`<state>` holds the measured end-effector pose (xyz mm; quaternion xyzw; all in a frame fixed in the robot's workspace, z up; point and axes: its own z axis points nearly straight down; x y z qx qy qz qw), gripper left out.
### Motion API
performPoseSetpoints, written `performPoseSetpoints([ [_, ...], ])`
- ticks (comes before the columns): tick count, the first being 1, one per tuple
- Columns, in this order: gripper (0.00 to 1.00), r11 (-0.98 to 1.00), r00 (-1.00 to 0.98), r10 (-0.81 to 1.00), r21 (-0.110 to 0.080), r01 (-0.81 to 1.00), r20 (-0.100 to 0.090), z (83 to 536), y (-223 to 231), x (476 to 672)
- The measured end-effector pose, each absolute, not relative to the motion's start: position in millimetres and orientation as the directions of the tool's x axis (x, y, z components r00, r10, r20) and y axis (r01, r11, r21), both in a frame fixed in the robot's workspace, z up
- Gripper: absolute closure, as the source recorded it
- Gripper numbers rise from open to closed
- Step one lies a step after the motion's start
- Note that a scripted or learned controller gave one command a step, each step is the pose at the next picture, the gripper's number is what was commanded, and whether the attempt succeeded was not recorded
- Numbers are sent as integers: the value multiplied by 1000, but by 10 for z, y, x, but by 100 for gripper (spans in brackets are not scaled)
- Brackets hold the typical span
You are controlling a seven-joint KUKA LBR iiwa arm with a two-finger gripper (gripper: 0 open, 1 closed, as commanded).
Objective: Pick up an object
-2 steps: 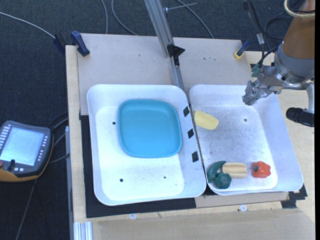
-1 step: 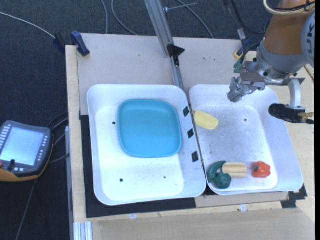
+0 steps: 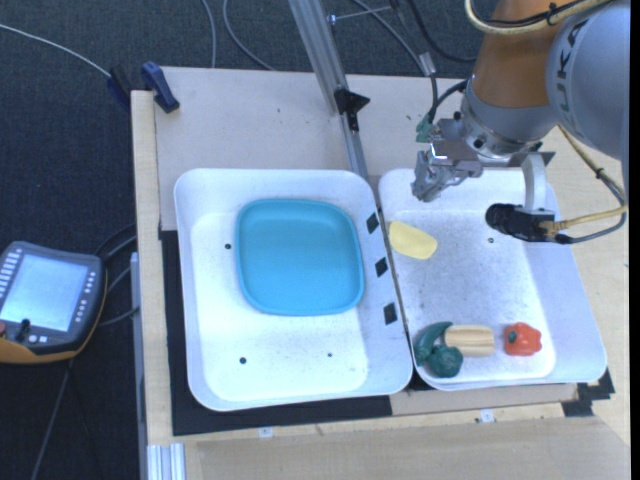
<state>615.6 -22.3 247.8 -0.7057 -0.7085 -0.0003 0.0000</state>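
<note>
Pale yellow rounded piece at the right bin's left edge, tool above its far corner, grip state unclear, green, tan, red pieces near front, blue plate in the left bin.

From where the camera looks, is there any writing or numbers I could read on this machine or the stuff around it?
"KU": big letters on the grey arm, cut off by the picture's edge.
Handheld screen left of the bench: too blurred to read.
Bins, blue plate, toy food: no writing seen.
</note>
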Motion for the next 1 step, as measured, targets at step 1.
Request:
performPoseSetpoints([
  [1, 100, 5, -5, 1000, -1, 1000, 1, 2372, 330, 6257],
])
